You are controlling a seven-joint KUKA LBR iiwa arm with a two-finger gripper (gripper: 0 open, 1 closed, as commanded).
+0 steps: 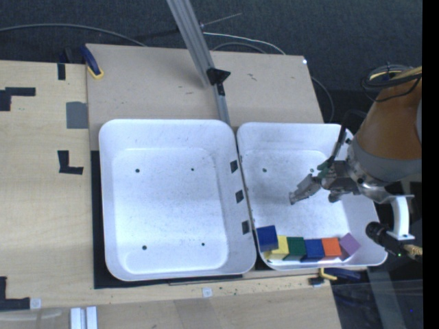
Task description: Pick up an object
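Two shallow white bins sit side by side on the bench. The left bin (168,197) has nothing in it but a few small dark holes in its floor. The right bin (295,156) holds six small blocks, all crowded along its near wall: a blue block (266,236) at the left end, a yellow block (280,247) just beside it, then a green block (296,246), a second blue block (314,249), an orange block (331,247) and a purple block (350,244) at the right end. The gripper (296,197) hangs over the middle of the right bin, apart from the blocks and farther back. Nothing shows between its tips; how far they are parted cannot be told.
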